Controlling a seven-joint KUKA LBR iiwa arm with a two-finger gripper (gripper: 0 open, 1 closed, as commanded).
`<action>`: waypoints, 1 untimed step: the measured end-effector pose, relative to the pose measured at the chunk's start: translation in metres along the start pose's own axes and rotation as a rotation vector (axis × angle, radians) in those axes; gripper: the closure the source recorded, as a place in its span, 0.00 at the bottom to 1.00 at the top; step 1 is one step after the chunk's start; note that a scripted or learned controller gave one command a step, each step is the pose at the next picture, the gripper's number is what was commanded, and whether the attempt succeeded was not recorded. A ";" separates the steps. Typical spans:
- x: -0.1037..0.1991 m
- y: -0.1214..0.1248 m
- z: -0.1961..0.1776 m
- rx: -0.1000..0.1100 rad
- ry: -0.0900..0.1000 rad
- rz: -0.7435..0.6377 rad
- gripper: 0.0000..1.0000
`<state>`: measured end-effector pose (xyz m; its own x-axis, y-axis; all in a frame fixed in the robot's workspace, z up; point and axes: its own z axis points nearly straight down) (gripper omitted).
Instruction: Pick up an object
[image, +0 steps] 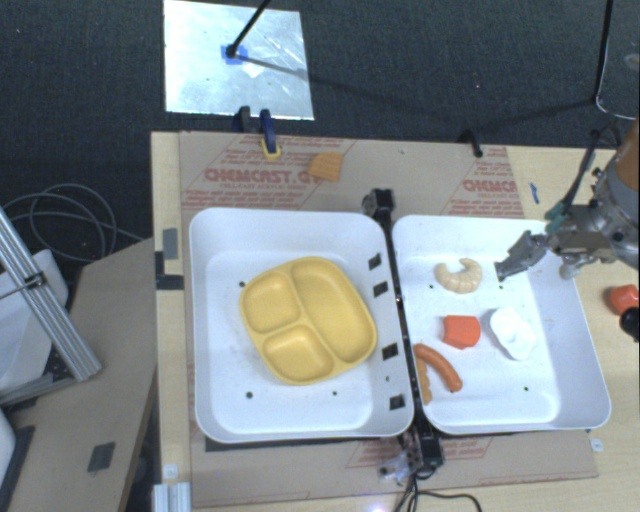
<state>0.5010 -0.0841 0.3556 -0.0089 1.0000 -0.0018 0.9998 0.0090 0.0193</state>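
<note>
The right bin (575, 405) holds a cream croissant-shaped piece (458, 275), an orange-red block (461, 331), a white lump (512, 333) and an orange sausage-shaped piece (438, 367). My gripper (540, 262) hangs over the bin's upper right part, to the right of the croissant piece and above the white lump. It is open, with nothing between its fingers. The dark fingertip (512, 258) points toward the croissant piece without touching it.
A yellow divided plate (308, 320) lies in the left bin (205, 290). A dark hinge strip (392, 300) runs between the bins. A tan block (325, 165) and a blue-yellow clamp (267, 130) sit on the bench behind. An orange item (622, 297) lies outside the right bin.
</note>
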 end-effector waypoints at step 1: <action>-0.006 -0.010 0.156 0.026 0.003 0.009 0.00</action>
<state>0.4944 -0.0908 0.1999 0.0003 1.0000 0.0016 1.0000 -0.0003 -0.0067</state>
